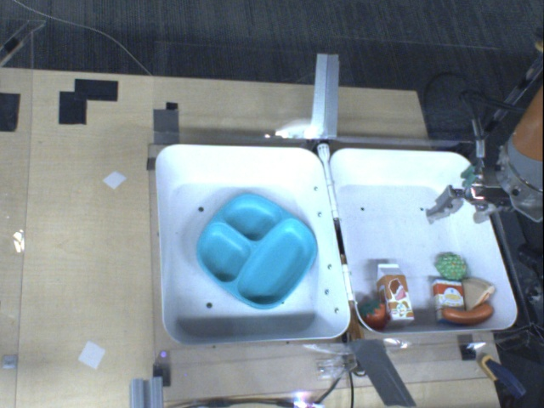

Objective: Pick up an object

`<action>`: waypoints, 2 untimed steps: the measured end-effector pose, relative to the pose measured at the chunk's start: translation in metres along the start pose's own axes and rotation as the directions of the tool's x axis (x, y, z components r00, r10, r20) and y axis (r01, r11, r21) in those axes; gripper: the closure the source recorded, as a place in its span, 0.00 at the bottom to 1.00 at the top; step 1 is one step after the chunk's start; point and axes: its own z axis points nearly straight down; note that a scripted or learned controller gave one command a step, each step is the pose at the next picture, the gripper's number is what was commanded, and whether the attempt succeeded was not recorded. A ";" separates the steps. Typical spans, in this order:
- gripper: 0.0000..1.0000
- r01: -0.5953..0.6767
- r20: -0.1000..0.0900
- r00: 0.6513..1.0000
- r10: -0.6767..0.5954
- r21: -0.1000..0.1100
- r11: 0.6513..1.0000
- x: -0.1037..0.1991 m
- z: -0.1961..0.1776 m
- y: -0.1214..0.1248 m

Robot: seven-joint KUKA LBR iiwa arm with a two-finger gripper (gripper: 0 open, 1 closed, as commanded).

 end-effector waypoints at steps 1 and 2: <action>0.00 -0.061 0.005 0.998 0.061 -0.018 0.998 -0.036 0.128 -0.038; 0.00 0.193 0.017 0.981 -0.192 -0.020 0.981 -0.041 0.137 -0.029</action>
